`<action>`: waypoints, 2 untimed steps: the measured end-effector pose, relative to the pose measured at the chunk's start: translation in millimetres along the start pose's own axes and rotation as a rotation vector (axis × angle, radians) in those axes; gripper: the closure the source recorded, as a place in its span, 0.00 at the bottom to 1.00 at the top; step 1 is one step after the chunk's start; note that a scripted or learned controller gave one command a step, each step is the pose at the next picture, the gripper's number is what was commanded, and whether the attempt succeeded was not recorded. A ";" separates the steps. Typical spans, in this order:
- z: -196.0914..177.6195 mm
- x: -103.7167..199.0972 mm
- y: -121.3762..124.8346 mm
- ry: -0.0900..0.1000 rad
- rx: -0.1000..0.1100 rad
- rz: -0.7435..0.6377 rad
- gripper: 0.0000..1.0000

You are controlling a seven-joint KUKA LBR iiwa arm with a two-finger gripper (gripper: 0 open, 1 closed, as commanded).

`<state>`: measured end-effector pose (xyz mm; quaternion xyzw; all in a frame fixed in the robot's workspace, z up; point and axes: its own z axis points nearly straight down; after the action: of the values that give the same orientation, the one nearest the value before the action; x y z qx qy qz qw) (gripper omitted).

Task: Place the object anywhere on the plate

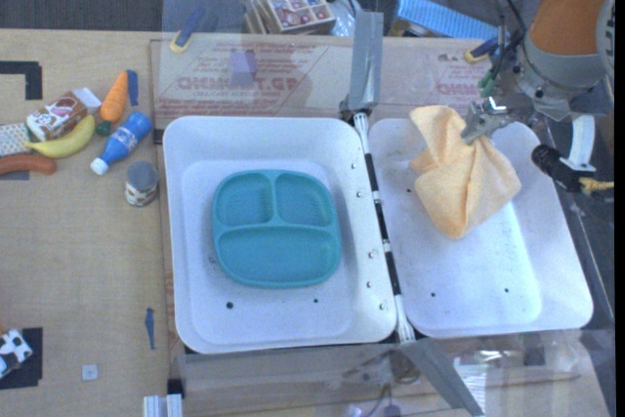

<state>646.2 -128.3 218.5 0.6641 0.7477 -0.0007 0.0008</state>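
A teal divided plate lies flat in the middle of the left bin. A yellow cloth sits in the upper part of the right bin. It is bunched and pulled up to a peak at its upper right. My gripper comes in from the upper right and is shut on that peak. The cloth's lower folds drape down onto the bin floor. The cloth and gripper are well to the right of the plate, across the divider between the bins.
On the bench left of the bins lie a banana, a carrot, a blue bottle and a small can. A patterned box stands behind the bins.
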 end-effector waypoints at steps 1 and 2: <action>12.3 72.1 29.7 0.000 -0.003 -0.062 1.00; 32.4 152.8 22.8 0.001 0.000 -0.266 1.00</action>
<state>650.8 26.1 185.7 0.5591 0.8291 -0.0003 0.0006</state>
